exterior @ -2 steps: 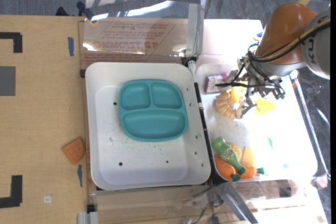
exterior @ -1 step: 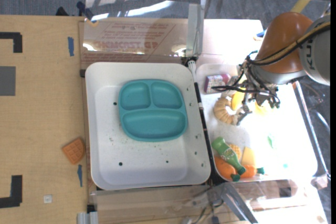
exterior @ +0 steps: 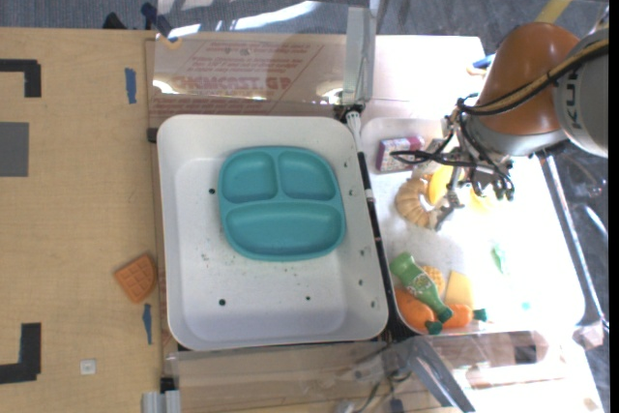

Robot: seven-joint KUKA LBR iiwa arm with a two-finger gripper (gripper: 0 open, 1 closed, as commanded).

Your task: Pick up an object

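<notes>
My gripper [exterior: 453, 196] hangs low over the upper middle of the right bin [exterior: 542, 247], below the orange band of the wrist [exterior: 522, 82]. Cables crowd around it. Right under it lies a yellow piece [exterior: 439, 183], with a tan croissant [exterior: 414, 198] touching it on the left. A purple box [exterior: 398, 152] sits further back by the bin's left wall. At the bin's front left are a green bottle [exterior: 422, 287], an orange piece [exterior: 426, 312] and a yellow wedge [exterior: 458, 287], packed close together.
The left bin [exterior: 184, 237] holds a teal divided plate [exterior: 281, 203]. A small orange waffle toy [exterior: 136, 277] lies on the cardboard bench to its left. A tiny green scrap [exterior: 497, 256] sits mid right bin. Clear panels stand behind both bins.
</notes>
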